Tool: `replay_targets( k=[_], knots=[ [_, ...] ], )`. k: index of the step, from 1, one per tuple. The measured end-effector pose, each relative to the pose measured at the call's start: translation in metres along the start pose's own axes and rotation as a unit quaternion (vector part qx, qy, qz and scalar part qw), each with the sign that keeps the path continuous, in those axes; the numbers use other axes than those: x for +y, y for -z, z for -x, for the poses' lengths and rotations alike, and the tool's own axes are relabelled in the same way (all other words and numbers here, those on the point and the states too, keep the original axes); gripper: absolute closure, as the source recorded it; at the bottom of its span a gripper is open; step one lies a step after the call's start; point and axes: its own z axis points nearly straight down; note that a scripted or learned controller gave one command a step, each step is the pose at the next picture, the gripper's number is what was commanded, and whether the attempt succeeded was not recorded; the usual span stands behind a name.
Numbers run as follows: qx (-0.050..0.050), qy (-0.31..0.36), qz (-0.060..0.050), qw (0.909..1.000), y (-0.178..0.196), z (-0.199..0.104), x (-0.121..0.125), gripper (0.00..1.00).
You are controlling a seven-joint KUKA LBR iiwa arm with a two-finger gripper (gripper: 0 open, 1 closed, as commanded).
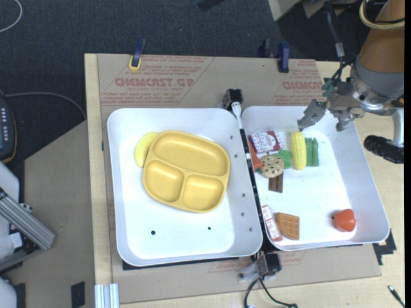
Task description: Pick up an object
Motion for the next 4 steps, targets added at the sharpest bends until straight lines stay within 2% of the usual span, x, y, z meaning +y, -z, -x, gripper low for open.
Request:
replay_targets(
  k=[1, 2, 4],
  knots=[
    [-0.001, 0.001, 0.007, 1.0, 0.009, 0.0, 0.002, 0.0],
    [0.0, 0.001, 0.005, 1.0, -0.033, -0.005, 0.002, 0.0],
    [0.0, 0.001, 0.005, 1.0, -0.126, 0.008, 0.001, 0.0]
  ],
)
